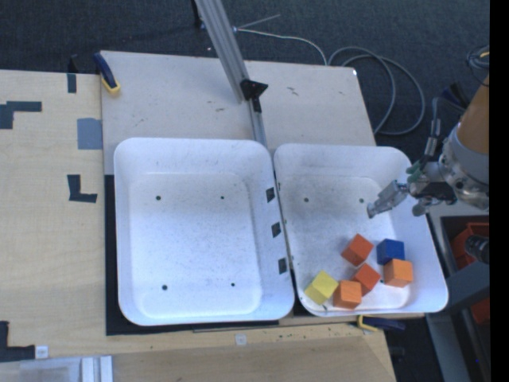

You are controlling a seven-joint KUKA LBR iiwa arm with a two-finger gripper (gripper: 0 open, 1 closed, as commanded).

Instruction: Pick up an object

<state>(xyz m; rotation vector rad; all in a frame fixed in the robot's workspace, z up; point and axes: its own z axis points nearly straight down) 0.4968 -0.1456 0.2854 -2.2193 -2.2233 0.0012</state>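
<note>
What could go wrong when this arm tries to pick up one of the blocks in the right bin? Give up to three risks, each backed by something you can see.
1. The blocks are tightly clustered: the orange block touches its neighbours, so fingers may not fit beside it.
2. The yellow block and another orange block sit against the right bin's front wall, which may obstruct the gripper.
3. A descending gripper could knock the blue block aside.
</note>
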